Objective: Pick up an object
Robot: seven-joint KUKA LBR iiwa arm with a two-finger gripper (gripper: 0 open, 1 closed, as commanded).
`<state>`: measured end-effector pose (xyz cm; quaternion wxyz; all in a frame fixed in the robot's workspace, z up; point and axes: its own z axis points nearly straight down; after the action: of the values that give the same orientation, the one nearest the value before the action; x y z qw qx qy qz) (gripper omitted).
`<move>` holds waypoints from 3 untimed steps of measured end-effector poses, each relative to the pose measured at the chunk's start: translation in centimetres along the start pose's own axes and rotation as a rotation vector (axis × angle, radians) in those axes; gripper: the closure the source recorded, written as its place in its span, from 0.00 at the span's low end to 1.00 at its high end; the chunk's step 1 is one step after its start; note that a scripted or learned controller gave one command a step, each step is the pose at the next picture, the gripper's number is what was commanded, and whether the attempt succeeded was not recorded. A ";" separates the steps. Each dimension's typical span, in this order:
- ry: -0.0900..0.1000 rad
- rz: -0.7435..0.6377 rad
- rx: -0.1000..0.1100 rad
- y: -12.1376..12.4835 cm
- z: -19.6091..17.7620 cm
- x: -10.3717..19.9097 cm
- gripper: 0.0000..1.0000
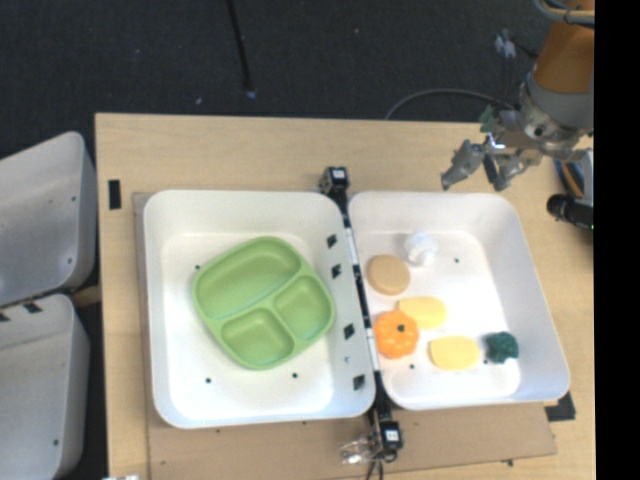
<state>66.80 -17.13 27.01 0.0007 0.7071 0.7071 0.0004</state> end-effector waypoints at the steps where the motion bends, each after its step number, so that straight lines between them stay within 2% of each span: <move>1: -0.001 0.001 0.006 -0.9 5.2 -0.8 0.00; 3: -0.001 0.005 0.005 -0.4 15.1 -2.2 0.00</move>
<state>66.45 -19.30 11.86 -0.0005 0.7090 0.7052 -0.0017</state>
